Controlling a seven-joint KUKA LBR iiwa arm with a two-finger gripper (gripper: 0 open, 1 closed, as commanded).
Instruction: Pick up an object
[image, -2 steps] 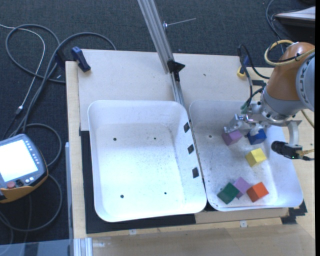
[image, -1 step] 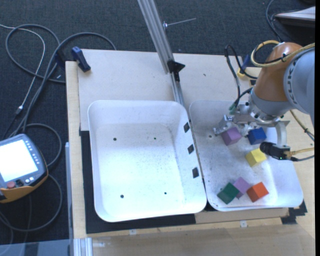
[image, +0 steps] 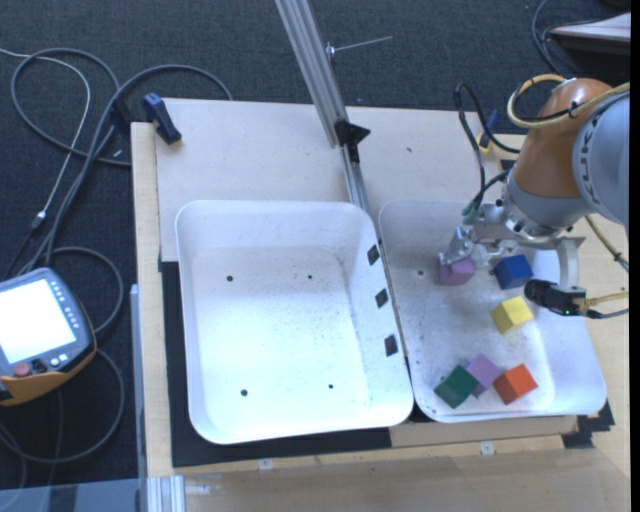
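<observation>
You see the gripper (image: 460, 252) low in the right bin (image: 590, 385), directly over a pink block (image: 456, 271); whether its jaws pinch it, you cannot tell.

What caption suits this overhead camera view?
Robot arm's tool lowered over a purple block in the right bin, five more blocks nearby.

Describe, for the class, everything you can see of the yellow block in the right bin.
The yellow block is a small cube with a plain matte surface, perhaps wood or foam. It lies turned at an angle on the floor of the right bin, near its right side. Nothing touches it: the blue block sits just above it in the view, the orange block below, both apart.
</observation>
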